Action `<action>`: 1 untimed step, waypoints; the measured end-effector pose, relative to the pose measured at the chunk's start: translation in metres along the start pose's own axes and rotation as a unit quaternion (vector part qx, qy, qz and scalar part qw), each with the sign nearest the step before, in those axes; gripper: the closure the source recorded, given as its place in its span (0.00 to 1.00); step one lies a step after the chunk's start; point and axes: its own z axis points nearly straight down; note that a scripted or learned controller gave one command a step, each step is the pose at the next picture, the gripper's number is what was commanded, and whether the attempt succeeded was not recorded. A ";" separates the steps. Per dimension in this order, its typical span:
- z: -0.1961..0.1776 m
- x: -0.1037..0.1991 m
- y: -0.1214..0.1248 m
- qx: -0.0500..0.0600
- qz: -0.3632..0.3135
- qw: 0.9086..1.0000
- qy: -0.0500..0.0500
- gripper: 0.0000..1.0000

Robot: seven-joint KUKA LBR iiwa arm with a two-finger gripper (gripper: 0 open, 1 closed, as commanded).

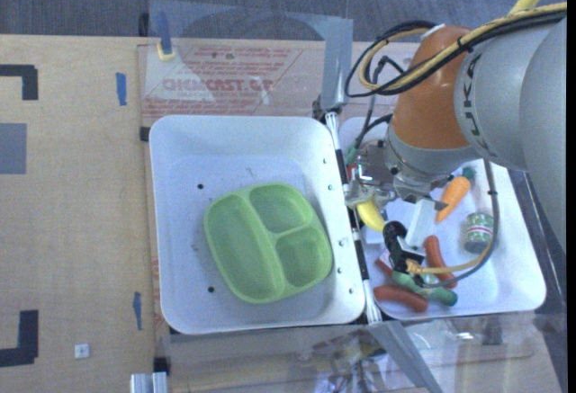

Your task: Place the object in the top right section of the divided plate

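The task looks barely begun. The green divided plate lies bare in the left bin, all three sections unfilled — including the top right one. The arm hangs over the right bin, its wrist covering the jaws, so I cannot tell their state. Which object is meant is unclear; candidates lie below the wrist — a yellow banana, an orange carrot, red sausages, all glossy toy plastic. The plate is smooth and rounded, with raised dividers.
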 end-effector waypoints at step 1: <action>-0.001 0.044 0.016 -0.003 -0.060 0.998 -0.001 1.00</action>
